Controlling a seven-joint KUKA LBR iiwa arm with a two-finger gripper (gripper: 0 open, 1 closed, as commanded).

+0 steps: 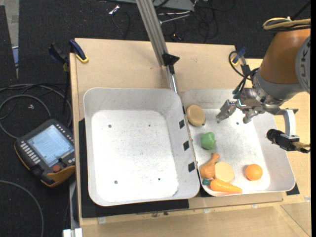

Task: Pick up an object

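Left of open pincer (237, 113), tan bun (196, 115).

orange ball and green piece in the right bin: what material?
Orange ball: probably plastic toy fruit, with an even saturated colour and smooth, slightly glossy skin. Green piece: likely plastic too, lumpy moulded shape and uniform colour; soft rubber can't be ruled out.

Dark floor (34, 28) — loose cables (19, 102)

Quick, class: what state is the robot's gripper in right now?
Two-finger gripper: open, holding nothing, above the right-hand shallow white bin.
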